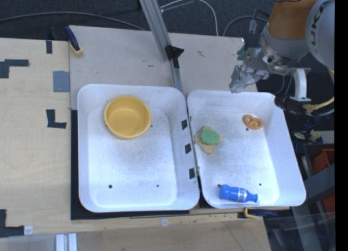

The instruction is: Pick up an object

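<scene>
Nearest to hand: a small orange pretzel-shaped piece (252, 121), flat on the floor of the right bin (283, 152) close to its far right corner. Probably a light, stiff toy — thin and low, with open loops, so little height to pinch; best taken across its narrow width from straight above, pressing close to the bin floor. Toward the middle of the same bin, a green-topped sandwich-like piece (209, 138), thicker and maybe slightly soft, likely the easiest grab across its sides. Near the front edge, a blue bottle (237, 194) on its side — smooth, rounded, apt to roll or slip unless pinched across the body at mid-length. In the left bin (87, 152), a yellow bowl (128, 116) upright, light and rigid, graspable only by its rim. Above the far rim of the right bin, the gripper (240, 81), apart from every object and holding nothing — whether open or closed, cannot tell at this angle. Beneath both bins, the bench (32, 92).
</scene>
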`<state>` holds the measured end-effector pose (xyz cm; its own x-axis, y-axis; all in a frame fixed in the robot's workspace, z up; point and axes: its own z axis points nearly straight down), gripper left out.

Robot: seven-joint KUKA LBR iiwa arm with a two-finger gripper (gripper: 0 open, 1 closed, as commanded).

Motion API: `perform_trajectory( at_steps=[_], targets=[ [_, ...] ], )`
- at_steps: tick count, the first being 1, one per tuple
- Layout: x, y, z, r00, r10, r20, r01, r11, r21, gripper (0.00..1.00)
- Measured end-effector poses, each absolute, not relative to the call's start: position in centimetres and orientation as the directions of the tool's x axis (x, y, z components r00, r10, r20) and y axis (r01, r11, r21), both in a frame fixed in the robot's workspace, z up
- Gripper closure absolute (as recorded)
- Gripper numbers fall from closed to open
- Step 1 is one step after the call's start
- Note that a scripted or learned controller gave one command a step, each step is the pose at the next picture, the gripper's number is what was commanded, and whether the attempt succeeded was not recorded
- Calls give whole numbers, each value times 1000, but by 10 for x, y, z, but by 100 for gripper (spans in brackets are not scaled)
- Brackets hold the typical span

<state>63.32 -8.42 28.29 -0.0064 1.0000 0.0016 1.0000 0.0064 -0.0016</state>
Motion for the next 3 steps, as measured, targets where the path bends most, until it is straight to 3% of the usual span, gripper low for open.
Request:
perform_trajectory(
  at_steps=[3],
  targets=[
    [609,58,261,-5,1000,0,1000,5,-3,100]
  ],
)
